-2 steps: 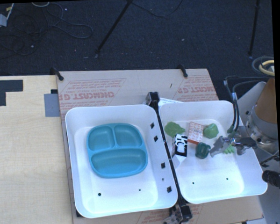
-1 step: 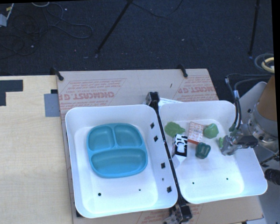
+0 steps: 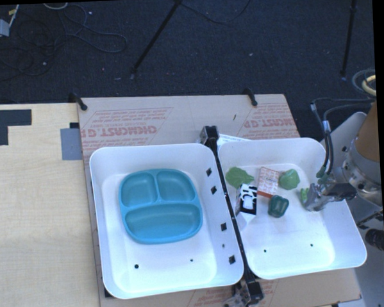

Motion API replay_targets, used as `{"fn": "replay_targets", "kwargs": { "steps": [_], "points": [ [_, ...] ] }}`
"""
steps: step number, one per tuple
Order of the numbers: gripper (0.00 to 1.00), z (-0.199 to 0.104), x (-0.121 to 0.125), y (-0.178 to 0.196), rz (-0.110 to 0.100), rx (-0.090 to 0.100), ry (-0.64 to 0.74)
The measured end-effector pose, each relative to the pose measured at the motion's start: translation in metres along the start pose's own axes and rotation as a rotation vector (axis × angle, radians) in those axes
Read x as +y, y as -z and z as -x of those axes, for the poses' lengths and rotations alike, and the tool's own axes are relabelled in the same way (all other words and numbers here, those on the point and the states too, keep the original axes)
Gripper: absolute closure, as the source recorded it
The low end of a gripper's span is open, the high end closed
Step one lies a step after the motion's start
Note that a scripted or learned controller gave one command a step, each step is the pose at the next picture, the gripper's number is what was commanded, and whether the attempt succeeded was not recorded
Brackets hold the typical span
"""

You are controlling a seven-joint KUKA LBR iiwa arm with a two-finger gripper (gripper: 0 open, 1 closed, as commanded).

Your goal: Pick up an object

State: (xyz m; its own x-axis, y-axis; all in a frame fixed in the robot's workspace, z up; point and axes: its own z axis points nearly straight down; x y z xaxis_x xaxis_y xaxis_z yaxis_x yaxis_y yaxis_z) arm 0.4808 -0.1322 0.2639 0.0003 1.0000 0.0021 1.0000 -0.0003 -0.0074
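- While the pincer [image 3: 314, 198] sits low at the right bin's [image 3: 342, 254] right wall, the left bin [image 3: 115, 275] lies well to its left, holding a blue divided plate [image 3: 160, 204].
- Nearer, still left of the pincer, a light green piece [image 3: 239, 176] and a black-and-white item [image 3: 247, 199] lie by the divider.
- Closer again: a red-and-white packet [image 3: 267, 181], a dark green cup-like object [image 3: 277, 206] and a light green lump [image 3: 288, 178], all apart from the pincer.
- A small green object [image 3: 304, 196] lies just beside the pincer's tip; contact cannot be judged.
- Pincer state: cannot tell whether released or clenched; no object visibly held.
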Motion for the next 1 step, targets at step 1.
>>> {"fn": "replay_targets", "kwargs": {
  "steps": [1],
  "points": [
    [1.00,-0.0518,0.0336,0.2365,0.024,-0.004,0.005]
  ]
}}
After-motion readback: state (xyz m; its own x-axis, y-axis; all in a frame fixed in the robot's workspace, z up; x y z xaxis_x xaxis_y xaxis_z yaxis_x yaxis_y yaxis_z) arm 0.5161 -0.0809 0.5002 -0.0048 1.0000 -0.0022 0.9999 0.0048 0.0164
